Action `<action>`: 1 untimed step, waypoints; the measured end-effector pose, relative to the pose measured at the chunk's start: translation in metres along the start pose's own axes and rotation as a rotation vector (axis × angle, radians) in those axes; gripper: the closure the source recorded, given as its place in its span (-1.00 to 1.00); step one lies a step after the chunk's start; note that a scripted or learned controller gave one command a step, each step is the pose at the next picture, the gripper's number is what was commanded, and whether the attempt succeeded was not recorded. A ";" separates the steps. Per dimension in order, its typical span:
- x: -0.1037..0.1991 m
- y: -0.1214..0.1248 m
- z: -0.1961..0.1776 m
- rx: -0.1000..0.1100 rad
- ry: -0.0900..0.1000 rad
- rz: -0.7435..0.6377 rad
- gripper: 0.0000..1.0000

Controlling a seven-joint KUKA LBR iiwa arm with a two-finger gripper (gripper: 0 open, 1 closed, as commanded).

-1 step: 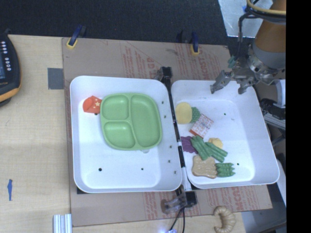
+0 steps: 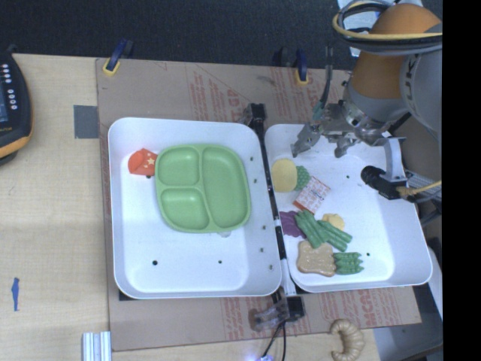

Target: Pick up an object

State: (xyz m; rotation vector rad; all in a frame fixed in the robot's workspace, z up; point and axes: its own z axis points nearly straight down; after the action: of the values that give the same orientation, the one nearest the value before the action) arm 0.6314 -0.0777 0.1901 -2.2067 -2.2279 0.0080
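Observation:
My gripper (image 2: 322,144) hovers over the far end of the right bin (image 2: 409,235), its fingers (image 2: 303,141) spread open with nothing between them. Just below it lie a yellow round toy with a green end (image 2: 285,175) and a red-and-white packet (image 2: 312,195). Further toward the front are a purple piece (image 2: 288,222), green bean pods (image 2: 323,230), a small yellow piece (image 2: 334,220), a tan cookie shape (image 2: 314,259) and a short green piece (image 2: 347,261). In the left bin (image 2: 135,269), a green divided plate (image 2: 203,187) sits with a red toy (image 2: 141,162) beside it.
The arm's orange and grey body (image 2: 391,43) looms over the right bin's far right corner, with a black part (image 2: 379,180) hanging above the bin's right side. A tan curled object (image 2: 348,338) lies on the bench in front of the bins. A pendant (image 2: 11,111) rests at far left.

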 end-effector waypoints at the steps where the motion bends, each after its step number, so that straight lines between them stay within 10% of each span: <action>1: -0.040 -0.049 0.105 0.007 0.000 0.008 -1.00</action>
State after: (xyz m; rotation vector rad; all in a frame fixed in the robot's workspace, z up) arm 0.5823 -0.1180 0.0857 -2.2128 -2.2154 0.0160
